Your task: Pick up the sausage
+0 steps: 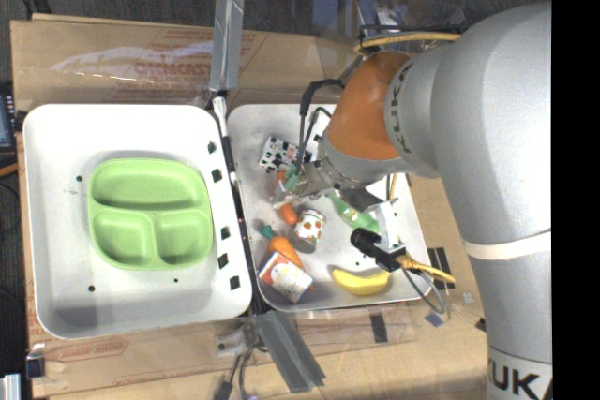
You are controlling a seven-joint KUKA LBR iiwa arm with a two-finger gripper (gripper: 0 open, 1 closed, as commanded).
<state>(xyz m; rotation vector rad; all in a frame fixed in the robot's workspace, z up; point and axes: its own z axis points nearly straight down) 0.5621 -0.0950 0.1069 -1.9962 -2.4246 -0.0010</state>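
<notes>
Curved smooth banana [360,280], rt bin [246,122]

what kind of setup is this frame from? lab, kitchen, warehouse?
Most likely a robotics lab bench for pick-and-place trials. Signs: a KUKA arm reaching over two white bins, a green divided tray in the left one, and toy food such as a banana and carrot in the right.

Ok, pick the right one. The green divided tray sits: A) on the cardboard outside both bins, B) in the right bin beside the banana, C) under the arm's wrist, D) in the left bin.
D: the green divided tray lies in the left bin, apart from the banana in the right bin.
</notes>
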